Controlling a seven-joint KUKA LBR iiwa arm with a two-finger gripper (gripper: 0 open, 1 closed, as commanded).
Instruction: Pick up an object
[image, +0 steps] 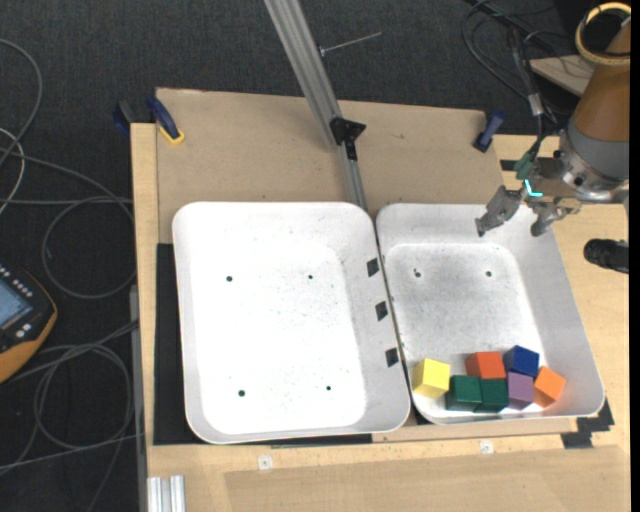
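While above bin (560, 262), fingers (497, 214) splayed

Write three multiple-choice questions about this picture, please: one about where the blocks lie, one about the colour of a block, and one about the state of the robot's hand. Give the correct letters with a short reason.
1. Where do the blocks lie?
A. In the left bin
B. At the near edge of the right bin
C. On the bench outside the bins

2. What colour is the block farthest to the left in the group?
A. Yellow
B. Blue
C. Purple

3. What is the state of the hand?
A. Closed on a block
B. Pressed among the blocks
C. Open, with nothing between its fingers

Answers:
1 B: the blocks are bunched at the near wall of the right bin.
2 A: the yellow block stands at the group's left end.
3 C: the hand is at the bin's far right corner, fingers apart, far from the blocks.
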